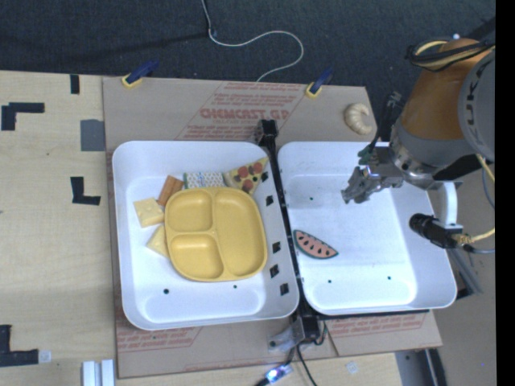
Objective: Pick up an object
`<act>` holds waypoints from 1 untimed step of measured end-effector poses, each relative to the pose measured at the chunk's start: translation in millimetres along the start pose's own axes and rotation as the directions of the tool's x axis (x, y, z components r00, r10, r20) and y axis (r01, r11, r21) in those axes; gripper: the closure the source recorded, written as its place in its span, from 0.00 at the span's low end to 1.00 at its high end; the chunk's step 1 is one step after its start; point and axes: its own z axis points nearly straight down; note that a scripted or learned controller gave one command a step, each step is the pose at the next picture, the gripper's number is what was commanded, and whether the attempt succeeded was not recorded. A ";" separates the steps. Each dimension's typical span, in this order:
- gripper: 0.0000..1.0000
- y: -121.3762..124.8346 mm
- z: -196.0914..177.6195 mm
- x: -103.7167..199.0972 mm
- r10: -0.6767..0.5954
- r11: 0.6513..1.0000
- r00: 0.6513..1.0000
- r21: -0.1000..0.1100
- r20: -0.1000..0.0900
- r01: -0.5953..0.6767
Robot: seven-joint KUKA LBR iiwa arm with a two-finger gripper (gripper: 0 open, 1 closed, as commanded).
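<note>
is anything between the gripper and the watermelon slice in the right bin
Nothing visible. The gripper hangs over the right bin, and the watermelon slice lies alone on bare white floor below and to its left in the view.

Claw (355, 192) above right bin (402, 296), seemingly empty
</note>
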 end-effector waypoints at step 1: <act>1.00 -35.4 0.4 37.4 -0.001 1.000 1.000 0.000 0.000 0.001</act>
